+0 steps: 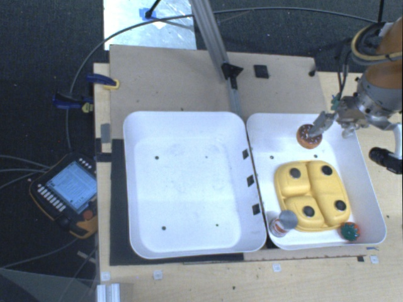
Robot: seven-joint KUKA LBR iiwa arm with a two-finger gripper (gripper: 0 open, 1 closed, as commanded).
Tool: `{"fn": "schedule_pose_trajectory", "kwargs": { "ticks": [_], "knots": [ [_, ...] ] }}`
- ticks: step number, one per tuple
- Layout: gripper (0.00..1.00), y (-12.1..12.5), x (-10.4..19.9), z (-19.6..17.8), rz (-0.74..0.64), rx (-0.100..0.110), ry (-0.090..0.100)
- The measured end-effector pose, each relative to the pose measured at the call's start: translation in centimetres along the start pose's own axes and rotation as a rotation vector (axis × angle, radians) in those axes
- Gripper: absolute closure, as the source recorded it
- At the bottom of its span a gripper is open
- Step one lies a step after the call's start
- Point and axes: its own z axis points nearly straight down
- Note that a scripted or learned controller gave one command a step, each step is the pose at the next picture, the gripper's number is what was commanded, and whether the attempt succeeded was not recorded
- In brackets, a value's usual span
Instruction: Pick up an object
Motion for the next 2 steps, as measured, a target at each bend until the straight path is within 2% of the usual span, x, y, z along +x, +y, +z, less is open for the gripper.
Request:
{"fn": "schedule_pose_trajectory", "kwargs": {
  "ticks": [2],
  "knots": [
    [0.00,0.4,-0.7,8.5,0.003,-0.002,-0.001]
  ]
}}
